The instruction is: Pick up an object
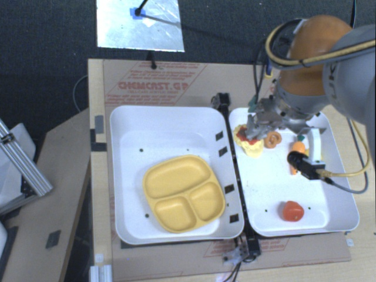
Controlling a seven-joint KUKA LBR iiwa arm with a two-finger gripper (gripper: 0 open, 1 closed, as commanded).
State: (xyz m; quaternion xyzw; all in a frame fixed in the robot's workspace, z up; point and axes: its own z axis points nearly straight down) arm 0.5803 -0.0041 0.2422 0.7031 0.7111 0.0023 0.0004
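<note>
My gripper (254, 129) hangs low over the far left corner of the right bin (335, 216). Directly beneath it lies a small cluster of toy food: a pale yellow piece (251, 148) with a red bit (254, 140) on top. The gripper's tip hides part of this cluster. An orange ring-shaped piece (272, 139) lies just right of the gripper. Further right is an orange carrot-like piece (298, 148) with a green top. A red tomato-like toy (292, 211) rests alone near the bin's front wall.
A yellow divided plate (184, 192) lies in the left bin (126, 157). A black cable with its plug (304, 165) runs from the arm across the right bin's middle. The grey arm with its orange band (317, 37) looms over the right bin's far side.
</note>
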